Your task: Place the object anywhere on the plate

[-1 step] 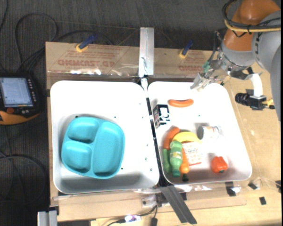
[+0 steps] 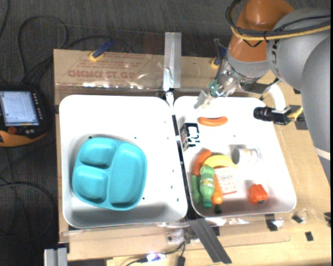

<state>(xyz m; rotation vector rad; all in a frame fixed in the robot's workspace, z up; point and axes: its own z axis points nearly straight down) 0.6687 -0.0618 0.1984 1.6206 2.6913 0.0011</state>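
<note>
1. The gripper (image 2: 206, 98) hangs over the far edge of the right bin (image 2: 277, 148); whether it is open or holding anything cannot be told.
2. A hot dog (image 2: 212, 121) lies just below it on the bin floor.
3. The turquoise plate (image 2: 109, 172) sits in the left bin (image 2: 77, 110).
4. A banana (image 2: 219, 161), a green bottle (image 2: 206, 185) and a red pepper (image 2: 257, 193) lie nearer the front.
</note>
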